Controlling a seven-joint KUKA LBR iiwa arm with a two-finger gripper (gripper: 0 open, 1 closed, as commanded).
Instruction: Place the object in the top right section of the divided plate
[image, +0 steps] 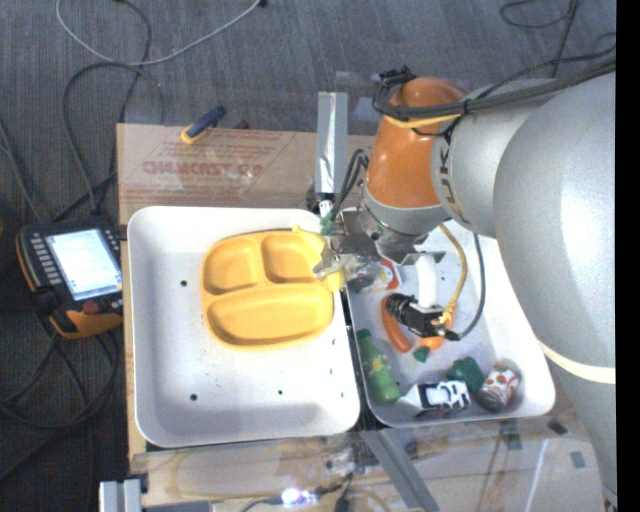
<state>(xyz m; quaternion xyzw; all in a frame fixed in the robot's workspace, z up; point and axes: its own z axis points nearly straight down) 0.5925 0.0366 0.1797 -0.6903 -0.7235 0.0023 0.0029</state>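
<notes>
**Gripper at plate's right rim, grip unreadable**

Your yellow divided plate (270, 312) lies flat in the upper middle of the view's left bin (160, 400), two small sections at the top and one large one below; all three sections look bare; the top right section sits nearest the wall between the bins. You can't pick out which thing is the object to be placed. The gripper (335, 262) hangs over the plate's right rim, just beside that top right section, under the orange band (415, 140); you cannot tell whether it is open, shut or holding anything, too cluttered there.

The right bin (530, 390) holds the loose things: a green bottle (376, 366) along its left wall; an orange piece (399, 337) just above the bottle; a black-and-white item (443, 396) near the bottom edge; a green block (466, 371) beside it; a red-and-white can (500, 383) further right.

Outside the bins: a cardboard sheet (220, 170) above the left bin; a pendant with a lit screen (72, 262) at far left.
</notes>
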